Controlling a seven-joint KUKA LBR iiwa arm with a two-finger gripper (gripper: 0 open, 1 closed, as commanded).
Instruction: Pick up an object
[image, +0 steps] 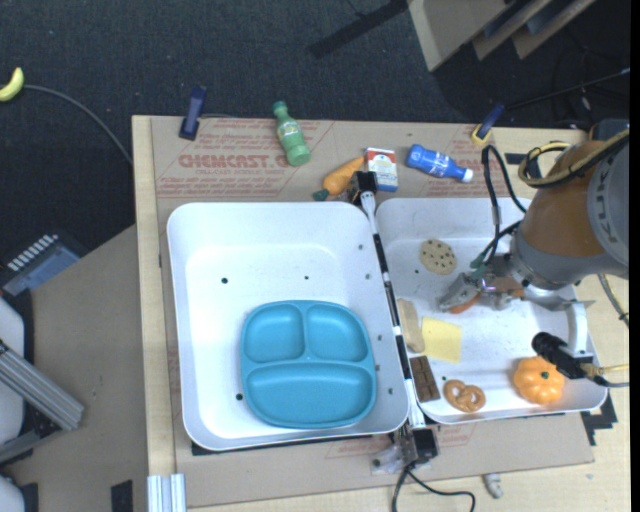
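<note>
I see my tool (462, 296) low in the right bin (470, 215), right of frame centre; I cannot tell its opening or any hold. Nearby lie a cookie (437, 256), yellow cheese slice (442, 339), pretzel (464, 396) and orange pumpkin (539, 381).

glossy plastic bins (200, 250); smooth blue tray (308, 362)

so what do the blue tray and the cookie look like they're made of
Blue tray: looks like moulded plastic, one even light blue with soft rounded dividers and a dull sheen. Cookie: tan disc with dark specks, probably a plastic or rubber toy; too small to tell its finish.
</note>
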